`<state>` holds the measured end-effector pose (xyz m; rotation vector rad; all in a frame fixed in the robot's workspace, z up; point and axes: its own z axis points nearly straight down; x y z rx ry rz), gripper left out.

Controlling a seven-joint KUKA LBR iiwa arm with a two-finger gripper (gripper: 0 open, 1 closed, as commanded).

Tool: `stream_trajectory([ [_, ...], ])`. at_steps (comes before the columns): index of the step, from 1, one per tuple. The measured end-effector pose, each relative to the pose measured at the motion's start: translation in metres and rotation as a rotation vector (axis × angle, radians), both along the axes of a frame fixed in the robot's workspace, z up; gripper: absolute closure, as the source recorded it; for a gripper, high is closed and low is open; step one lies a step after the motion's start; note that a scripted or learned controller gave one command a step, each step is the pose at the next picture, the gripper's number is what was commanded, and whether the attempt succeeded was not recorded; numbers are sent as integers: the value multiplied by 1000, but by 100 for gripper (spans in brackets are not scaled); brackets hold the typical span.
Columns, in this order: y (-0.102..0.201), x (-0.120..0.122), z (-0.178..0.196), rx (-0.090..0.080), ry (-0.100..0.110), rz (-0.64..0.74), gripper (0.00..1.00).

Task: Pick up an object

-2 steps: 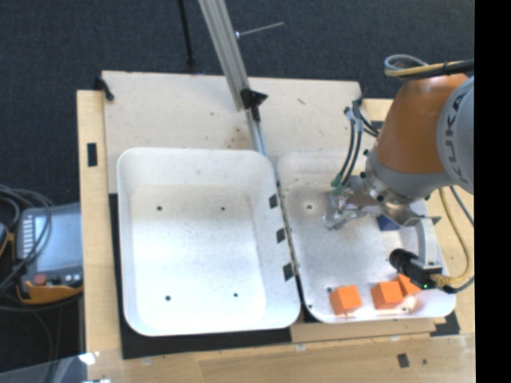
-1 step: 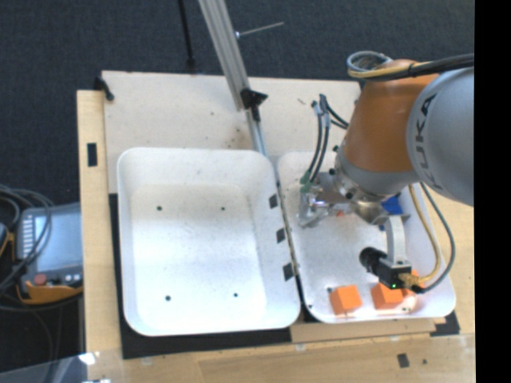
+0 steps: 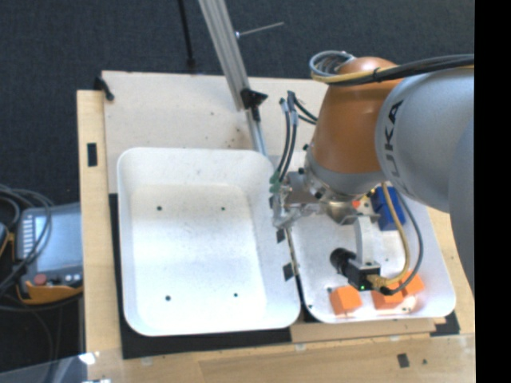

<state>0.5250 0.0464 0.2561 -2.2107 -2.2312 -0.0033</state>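
The grey arm with its orange band (image 3: 351, 118) hangs over the right bin (image 3: 319, 313). My gripper (image 3: 342, 211) sits below the wrist, over the back half of that bin, and the arm hides most of it. An orange block (image 3: 345, 300) lies near the bin's front edge. A second orange object (image 3: 399, 294) rests to its right, by the front right corner. A blue object (image 3: 389, 208) shows at the right of the wrist, partly covered by the arm. I see nothing held.
The left bin (image 3: 136, 214) is white with a few dark specks. A metal rail (image 3: 227, 54) slants up from behind the bins. Cables (image 3: 289, 126) hang beside the wrist. A control pendant (image 3: 44, 254) lies left of the bench.
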Motion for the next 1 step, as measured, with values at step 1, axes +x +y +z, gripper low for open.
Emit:
stream_trajectory([
  [1,43,-9,-3,-1,1,-1,100],
])
